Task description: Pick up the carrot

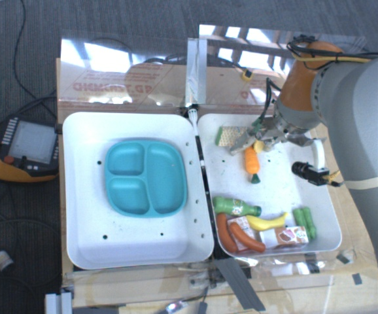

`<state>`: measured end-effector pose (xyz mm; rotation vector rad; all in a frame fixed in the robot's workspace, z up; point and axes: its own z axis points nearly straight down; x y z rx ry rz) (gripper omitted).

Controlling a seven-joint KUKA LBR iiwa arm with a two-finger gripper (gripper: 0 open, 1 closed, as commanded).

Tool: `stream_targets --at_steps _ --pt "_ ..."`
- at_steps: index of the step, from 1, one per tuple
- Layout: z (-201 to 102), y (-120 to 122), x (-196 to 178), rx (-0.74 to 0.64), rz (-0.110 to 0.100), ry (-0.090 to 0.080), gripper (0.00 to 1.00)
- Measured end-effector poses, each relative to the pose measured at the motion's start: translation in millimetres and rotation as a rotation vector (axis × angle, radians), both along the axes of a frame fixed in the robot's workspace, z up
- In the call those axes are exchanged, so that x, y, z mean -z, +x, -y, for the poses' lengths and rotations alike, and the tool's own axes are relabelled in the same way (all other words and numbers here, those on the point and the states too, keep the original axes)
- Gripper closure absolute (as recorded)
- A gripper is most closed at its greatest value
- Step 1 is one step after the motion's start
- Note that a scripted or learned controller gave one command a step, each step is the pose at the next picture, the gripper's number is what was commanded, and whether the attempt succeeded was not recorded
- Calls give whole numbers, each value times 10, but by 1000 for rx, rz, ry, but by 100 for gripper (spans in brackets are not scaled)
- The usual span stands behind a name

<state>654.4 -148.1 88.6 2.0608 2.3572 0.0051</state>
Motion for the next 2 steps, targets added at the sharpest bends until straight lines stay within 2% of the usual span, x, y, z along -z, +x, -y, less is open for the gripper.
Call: stream_targets --at_steps 1,2 --pt "3 -5 -91 0 -8 -3 100" --pt "-275 -344 -952 18 -14 4 100"
